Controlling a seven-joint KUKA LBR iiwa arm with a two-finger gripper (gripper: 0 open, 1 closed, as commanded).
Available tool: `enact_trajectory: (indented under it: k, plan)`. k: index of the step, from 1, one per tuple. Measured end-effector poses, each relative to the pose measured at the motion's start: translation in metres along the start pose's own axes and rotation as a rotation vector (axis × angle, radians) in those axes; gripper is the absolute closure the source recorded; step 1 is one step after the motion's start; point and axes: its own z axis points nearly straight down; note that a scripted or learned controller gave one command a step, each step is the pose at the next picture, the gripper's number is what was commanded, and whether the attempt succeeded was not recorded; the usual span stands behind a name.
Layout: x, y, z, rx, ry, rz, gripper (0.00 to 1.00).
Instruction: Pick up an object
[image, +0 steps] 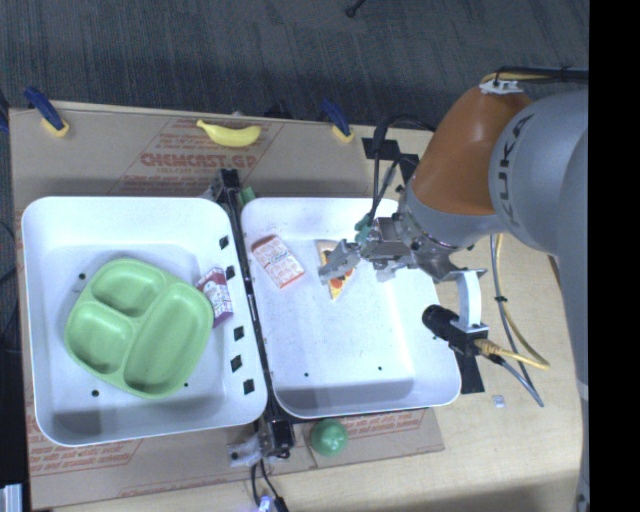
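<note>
The gripper (343, 262) hangs over the orange wedge (337, 287), fingers' state unclear, a red-white packet (277, 260) at nine o'clock

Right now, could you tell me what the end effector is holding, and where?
Cannot be told: the end effector sits over an orange-and-white item, contact hidden.

A green three-compartment tray (138, 325) lies in the left bin (50, 230), with a small dark red packet (216, 293) just beside its right edge, near the divider between the bins. A yellow banana (229, 131) rests on the brown cardboard sheet (160, 160) behind the bins, and a green ball (327, 437) sits on the cardboard in front of the right bin (350, 390). Blue clamps (46, 111) grip the cardboard's far edge on the wooden tabletop (520, 440).
</note>
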Motion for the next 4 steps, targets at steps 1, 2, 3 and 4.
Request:
enact_trajectory:
  k: [1,2,3,4]
  plan:
    - [-0.02,-0.006,0.144,0.007,0.002,-0.001,0.0]
    - [-0.02,-0.005,0.133,0.006,0.0,-0.007,1.0]
    - [-0.02,-0.005,0.133,0.006,0.0,-0.007,0.0]
    - [-0.038,0.075,0.15,-0.003,0.0,0.001,0.0]
